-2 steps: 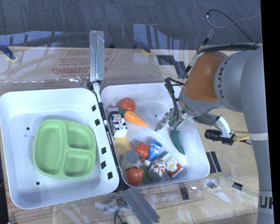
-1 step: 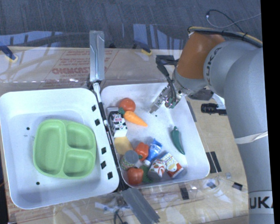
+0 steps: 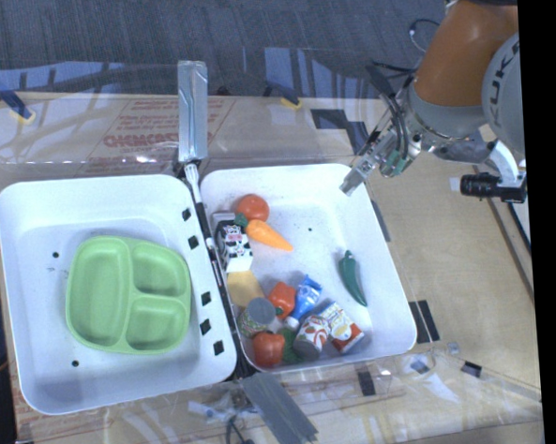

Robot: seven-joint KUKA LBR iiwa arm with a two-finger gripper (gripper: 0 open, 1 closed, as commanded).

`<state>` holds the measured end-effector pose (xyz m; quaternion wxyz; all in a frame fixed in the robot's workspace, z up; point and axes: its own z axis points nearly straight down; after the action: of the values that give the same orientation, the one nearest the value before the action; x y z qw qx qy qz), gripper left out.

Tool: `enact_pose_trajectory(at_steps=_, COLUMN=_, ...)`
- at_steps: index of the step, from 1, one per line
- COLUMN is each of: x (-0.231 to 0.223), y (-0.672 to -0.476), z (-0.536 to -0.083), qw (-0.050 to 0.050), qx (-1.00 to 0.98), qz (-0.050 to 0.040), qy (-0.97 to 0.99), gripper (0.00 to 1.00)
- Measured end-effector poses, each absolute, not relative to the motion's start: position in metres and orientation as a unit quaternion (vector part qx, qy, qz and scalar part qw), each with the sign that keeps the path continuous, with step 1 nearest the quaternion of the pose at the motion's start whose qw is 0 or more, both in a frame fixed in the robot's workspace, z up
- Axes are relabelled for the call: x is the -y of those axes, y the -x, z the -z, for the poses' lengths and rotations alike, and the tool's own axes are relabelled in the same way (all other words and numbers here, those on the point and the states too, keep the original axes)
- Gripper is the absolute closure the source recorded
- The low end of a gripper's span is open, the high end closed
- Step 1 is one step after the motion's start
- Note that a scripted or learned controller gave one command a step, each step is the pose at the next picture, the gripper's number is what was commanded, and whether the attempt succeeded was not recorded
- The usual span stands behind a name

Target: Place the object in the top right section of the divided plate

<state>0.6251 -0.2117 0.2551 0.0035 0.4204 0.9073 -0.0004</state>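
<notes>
A light green divided plate [image 3: 127, 294] lies in the left bin [image 3: 24, 218], with one large section on its left and two smaller ones on its right. All its sections hold nothing. The right bin [image 3: 374, 248] holds a pile of toy food: a tomato [image 3: 252, 208], a carrot [image 3: 269, 236], a green pepper [image 3: 353, 276], a black-and-white carton [image 3: 233, 245] and several more items at the front. My gripper [image 3: 360, 176] hangs over the right bin's far right corner, above the rim, with nothing visible in it.
A metal clamp bar [image 3: 192, 109] stands at the far end of the divider between the bins. The grey arm with its orange band [image 3: 460, 50] fills the upper right. Tape marks lie on the bench around the bins.
</notes>
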Motion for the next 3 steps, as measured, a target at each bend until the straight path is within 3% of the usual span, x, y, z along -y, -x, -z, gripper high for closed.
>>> enact_pose_trajectory(at_steps=3, x=0.211, y=-0.627, z=-0.284, qw=0.006, qx=-0.910, qz=0.0020, qy=-0.414, gripper=1.00)
